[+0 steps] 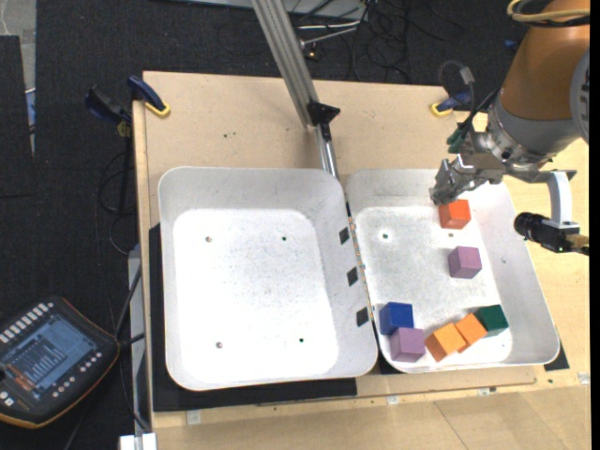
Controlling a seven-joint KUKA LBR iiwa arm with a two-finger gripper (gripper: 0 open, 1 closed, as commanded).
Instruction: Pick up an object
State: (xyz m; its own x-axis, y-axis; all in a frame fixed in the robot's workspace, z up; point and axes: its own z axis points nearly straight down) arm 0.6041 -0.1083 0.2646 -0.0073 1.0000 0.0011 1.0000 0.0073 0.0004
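A: How much room does the gripper (448,191) have?

B: It hangs at the 12 o'clock end of the right bin (525,279), close to the far rim, with bare floor open toward 9 o'clock. The left bin (187,251) lies just beside it across the middle seam.

A: Can you read its fingers?

B: No. They are dark, small and seen from above; I cannot tell whether they are spread or pressed together. Nothing shows between them. The arm (544,73) is cut off by the picture's edge at 2 o'clock.

A: Where are the blocks?

B: An orange block (456,214) sits just at 5 o'clock of the fingertips, touching or nearly so. A purple block (464,262) lies below it, apart. Along the near wall cluster a blue block (397,316), a second purple block (407,343), a second orange block (448,337) and a green block (491,321).

A: Anything around?

B: A metal pole (286,50) slants down at 12 o'clock, and a pendant (47,359) rests at 8 o'clock.
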